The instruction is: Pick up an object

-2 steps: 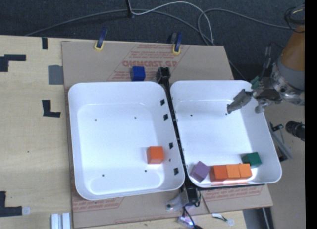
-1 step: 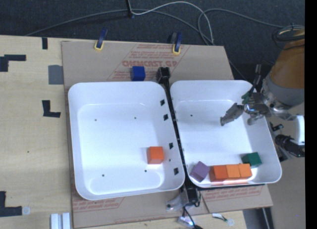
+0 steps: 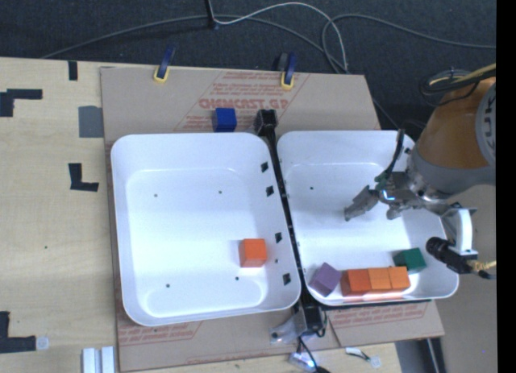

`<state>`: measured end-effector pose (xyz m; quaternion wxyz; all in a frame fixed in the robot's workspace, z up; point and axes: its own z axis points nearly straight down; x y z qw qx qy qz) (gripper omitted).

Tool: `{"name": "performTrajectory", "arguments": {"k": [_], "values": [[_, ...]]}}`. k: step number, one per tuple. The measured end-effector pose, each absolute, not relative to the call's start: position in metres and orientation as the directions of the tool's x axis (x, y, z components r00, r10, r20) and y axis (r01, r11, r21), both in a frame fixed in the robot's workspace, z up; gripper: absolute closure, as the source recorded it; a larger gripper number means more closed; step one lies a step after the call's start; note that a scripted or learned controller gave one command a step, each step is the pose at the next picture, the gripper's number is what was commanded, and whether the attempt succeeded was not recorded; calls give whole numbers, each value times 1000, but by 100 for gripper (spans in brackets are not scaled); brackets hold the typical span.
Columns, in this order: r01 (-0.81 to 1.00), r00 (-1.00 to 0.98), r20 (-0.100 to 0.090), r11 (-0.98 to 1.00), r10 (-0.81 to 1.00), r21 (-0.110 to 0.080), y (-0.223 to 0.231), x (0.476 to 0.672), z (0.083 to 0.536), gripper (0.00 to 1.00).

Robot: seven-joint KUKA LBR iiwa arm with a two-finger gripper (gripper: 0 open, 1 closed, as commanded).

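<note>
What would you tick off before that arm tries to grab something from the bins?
1. Pincer free of any object: ok, it hangs over bare floor of the right bin.
2. Targets within the right bin: ok, purple block, long orange block, green block along the near wall.
3. Blocks spaced for gripping: not ok, purple and orange touch.
4. Pincer width: cannot tell.
5. Orange cube in left bin: ok, isolated.

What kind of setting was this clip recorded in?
Most likely a robotics lab test bench: two white bins on clamped cardboard, coloured blocks for grasping, and loose cables trailing over dark carpet.
</note>
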<state>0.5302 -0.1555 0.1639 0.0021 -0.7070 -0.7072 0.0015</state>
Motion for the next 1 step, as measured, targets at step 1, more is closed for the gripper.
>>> {"name": "performTrajectory", "arguments": {"k": [1], "values": [[1000,0,1,0,1000,-6,-165,528,109,0]]}}
